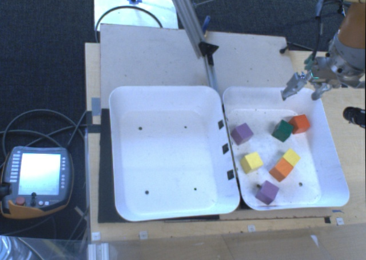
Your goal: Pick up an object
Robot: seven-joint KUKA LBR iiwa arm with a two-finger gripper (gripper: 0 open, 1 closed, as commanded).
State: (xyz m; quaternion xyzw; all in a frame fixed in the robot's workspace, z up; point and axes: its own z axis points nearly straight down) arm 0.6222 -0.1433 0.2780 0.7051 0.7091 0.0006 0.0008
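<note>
Hovering above far edge of right bin (329,139), pincer (303,88) spread open, holding nothing. Nearest blocks: green block (282,131) touching red block (299,123). Likely light, rigid, smooth-sided; grip across opposite flat faces, away from touching neighbour.

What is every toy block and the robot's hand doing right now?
hand: open, above the right bin's far edge, holding nothing
red block: touching the green block
small yellow block: touching the orange block
upper purple block: alone
big yellow block: alone
lower purple block: alone
</note>
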